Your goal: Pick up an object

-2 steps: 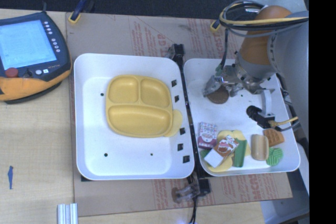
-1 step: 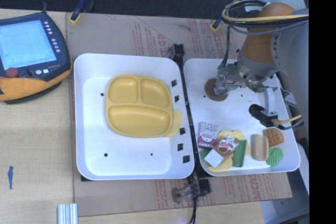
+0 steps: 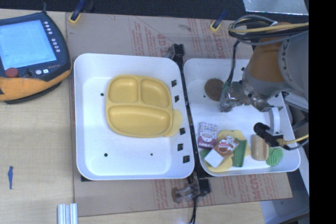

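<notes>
The grey arm's two-finger gripper (image 3: 229, 104) sits low in the right white bin (image 3: 195, 113), just beside a round brown disc (image 3: 212, 89) at centre right; whether it is open I cannot tell. Small packets and a yellow plate (image 3: 227, 165) crowd the bin's lower end. A yellow divided tray (image 3: 139, 106) lies in the left white bin (image 3: 89, 128).

Small objects (image 3: 231, 148) clustered at right bin's near edge; brown disc (image 3: 212, 88) apart.

Faint red lettering runs along the cardboard sheet (image 3: 157, 34) under the bins, too blurred to read; the small carton's (image 3: 208, 135) label is likewise illegible.
</notes>
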